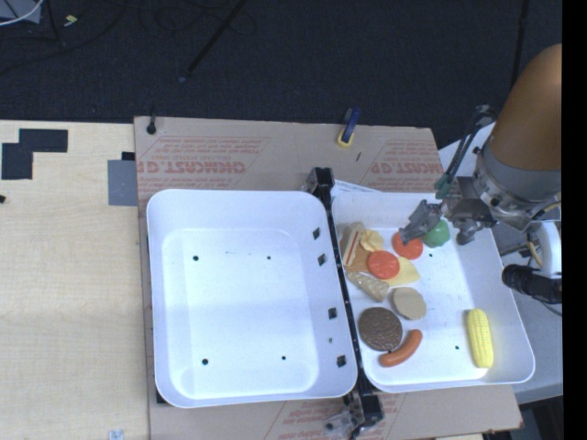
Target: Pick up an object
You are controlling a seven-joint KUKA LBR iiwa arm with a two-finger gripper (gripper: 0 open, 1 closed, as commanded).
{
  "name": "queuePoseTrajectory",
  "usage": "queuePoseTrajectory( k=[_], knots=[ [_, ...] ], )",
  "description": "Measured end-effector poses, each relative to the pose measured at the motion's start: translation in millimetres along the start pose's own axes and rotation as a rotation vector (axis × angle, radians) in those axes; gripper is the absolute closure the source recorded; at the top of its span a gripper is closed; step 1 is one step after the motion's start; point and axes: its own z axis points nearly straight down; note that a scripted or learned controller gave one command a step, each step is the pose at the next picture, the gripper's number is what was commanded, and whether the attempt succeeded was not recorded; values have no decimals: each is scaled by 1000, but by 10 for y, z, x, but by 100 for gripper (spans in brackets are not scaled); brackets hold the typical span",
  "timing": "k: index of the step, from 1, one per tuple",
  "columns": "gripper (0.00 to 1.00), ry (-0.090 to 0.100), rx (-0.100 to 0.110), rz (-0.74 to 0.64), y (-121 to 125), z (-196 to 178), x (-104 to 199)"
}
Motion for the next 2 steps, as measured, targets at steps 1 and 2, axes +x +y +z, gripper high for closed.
queuePoseTrajectory(
  k=[1,2],
  knots=[
    [0,3,10,-3,326,1043,406],
    [0,1,8,2,91,1653,-53]
  ],
)
